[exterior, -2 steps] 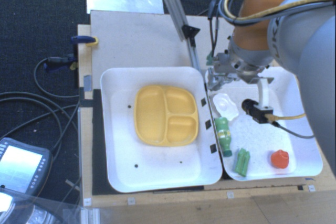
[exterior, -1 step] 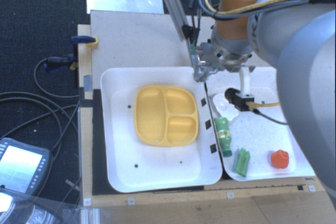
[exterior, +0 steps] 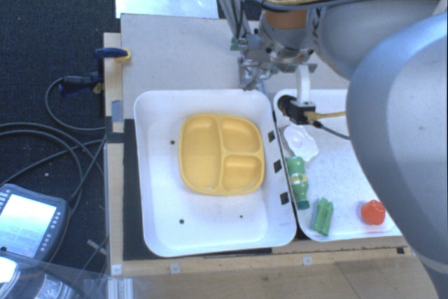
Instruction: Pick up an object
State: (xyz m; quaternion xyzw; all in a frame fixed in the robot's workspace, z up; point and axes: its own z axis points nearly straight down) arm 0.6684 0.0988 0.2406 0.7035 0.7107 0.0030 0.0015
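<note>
We're hovering the gripper (exterior: 253, 78) over the bins' far edge, and honestly we can't tell how its jaws are sitting. Pickable stuff is lying nearer the camera: yellow plate (exterior: 221, 153), green bottle (exterior: 298, 181), orange cap (exterior: 373, 212). Probably lining up a grab.

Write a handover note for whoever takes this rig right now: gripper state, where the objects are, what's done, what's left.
Gripper: at the far edge of the bench, between the two bins, nothing visibly held.
Left white bin: yellow divided plastic plate.
Right white bin: green plastic bottle, small green block, orange round cap-like piece, white scoop-like piece.
Done: no pick yet.
Left: descend, grasp one object, lift.
</note>
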